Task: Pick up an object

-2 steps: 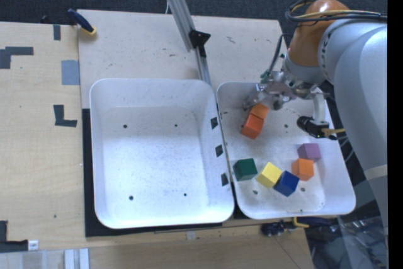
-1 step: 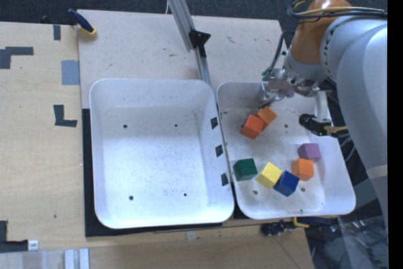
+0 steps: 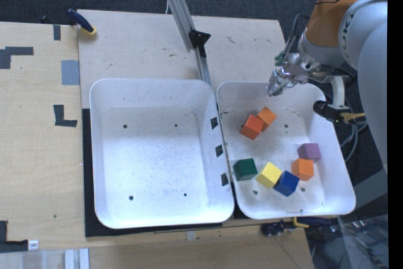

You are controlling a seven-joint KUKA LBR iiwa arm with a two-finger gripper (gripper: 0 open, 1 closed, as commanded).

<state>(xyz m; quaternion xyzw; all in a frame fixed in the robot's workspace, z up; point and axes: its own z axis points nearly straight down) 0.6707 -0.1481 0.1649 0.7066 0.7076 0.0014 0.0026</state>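
My gripper (image 3: 275, 90) hangs over the far edge of the right bin (image 3: 327, 154), above and to the right of an orange block (image 3: 267, 116) and a red-orange block (image 3: 252, 127). Nothing shows between its fingers. Nearer the front of that bin lie a green block (image 3: 245, 169), a yellow block (image 3: 270, 174), a blue block (image 3: 286, 183), another orange block (image 3: 303, 168) and a purple block (image 3: 309, 151).
The left bin (image 3: 101, 135) sits beside the right one, sharing a raised middle rim. A slanted metal rail (image 3: 179, 3) crosses the bench behind the bins. A blue and yellow tool (image 3: 82, 21) lies at the far left of the bench.
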